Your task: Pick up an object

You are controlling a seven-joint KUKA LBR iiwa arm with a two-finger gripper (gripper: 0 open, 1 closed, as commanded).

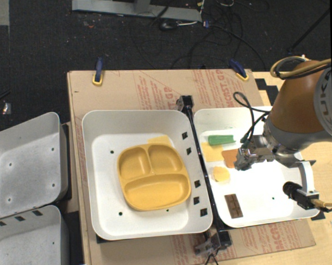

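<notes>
In the right bin (266, 210) lie a green block (220, 139), a yellow flat piece (211, 153), an orange-brown piece (230, 157), a round yellow piece (221, 174) and a small brown block (233, 205). My gripper (243, 160) hangs low over the bin, just right of the orange-brown piece and touching or nearly touching its edge. The wrist and its cables hide the fingertips. The left bin (103, 213) holds a yellow divided tray (154, 176).
The grey arm with its orange band (301, 100) covers the right bin's far right side. A black divider (196, 155) runs between the bins. Clamps (98, 72) hold the cardboard base at the back. White bin lids (25, 161) lie at the left.
</notes>
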